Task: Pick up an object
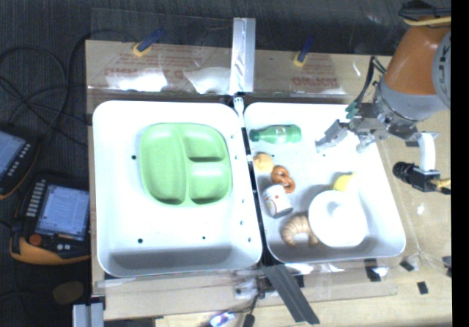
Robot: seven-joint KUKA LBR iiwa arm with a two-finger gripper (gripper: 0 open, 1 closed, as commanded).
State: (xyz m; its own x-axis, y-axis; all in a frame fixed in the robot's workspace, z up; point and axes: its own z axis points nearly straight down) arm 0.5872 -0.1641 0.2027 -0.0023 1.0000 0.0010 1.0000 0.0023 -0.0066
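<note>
While nothing sits between its fingers, the gripper (pixel 348 135) hangs over the far part of the right bin (pixel 388 201), its two fingers spread apart and bare, so the pick has not begun in earnest. Every candidate lies in that bin, taken here from the white bowl (pixel 338 219) near its front edge: a yellow piece (pixel 342 182) touches the bowl's far rim, a croissant-shaped toy (pixel 297 229) lies against its left side, a small white cup (pixel 276 200) and a pretzel-like toy (pixel 283 177) sit beyond that to the left, and a green bottle (pixel 275 134) lies on its side well beyond the bowl, by the divider. Left of the bowl, across the divider, the left bin (pixel 117 237) holds a green divided tray (pixel 185 163). By my judgement the whole job remains: choosing a target, descending, closing and lifting. The yellow piece lies nearest below the fingers.
</note>
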